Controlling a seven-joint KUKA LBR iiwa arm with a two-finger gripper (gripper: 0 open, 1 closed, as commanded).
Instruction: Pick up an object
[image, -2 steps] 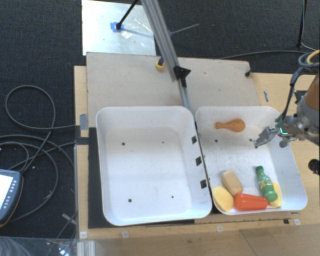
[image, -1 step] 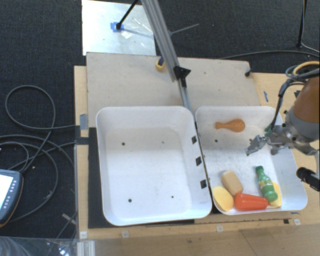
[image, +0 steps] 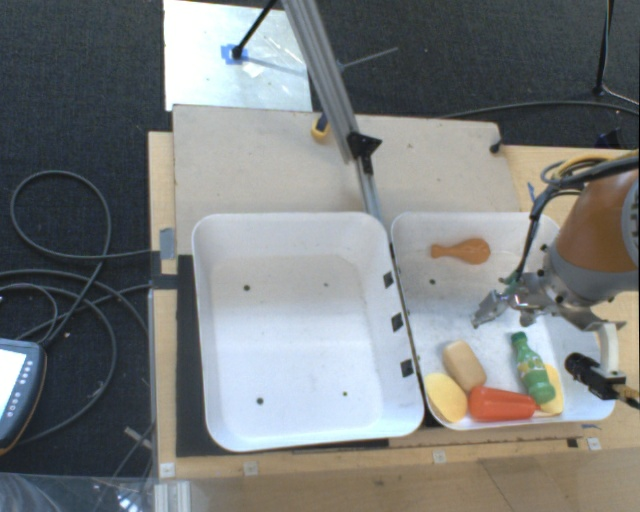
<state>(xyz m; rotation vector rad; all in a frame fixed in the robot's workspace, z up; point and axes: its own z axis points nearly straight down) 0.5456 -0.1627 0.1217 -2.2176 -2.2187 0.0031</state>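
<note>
My gripper (image: 506, 313) hangs over the middle of the right bin (image: 420, 240), below the orange-banded wrist. Its two grey fingers (image: 486, 309) stand apart, open, with nothing between them. A green bottle (image: 532, 367) lies just below and right of the gripper, resting on a yellow piece (image: 553, 392). Along the bin's front edge lie a tan bread roll (image: 464, 364), a yellow round piece (image: 446, 397) and a red-orange pepper (image: 500, 403). At the back of the bin, apart from the gripper, lies an orange drumstick (image: 461, 251).
The left bin (image: 215, 240) sits beside the right one, and their rims meet along a line with black clips (image: 397, 322). A metal pole (image: 330, 80) slants down toward the bins' back. Cables lie on the floor at left.
</note>
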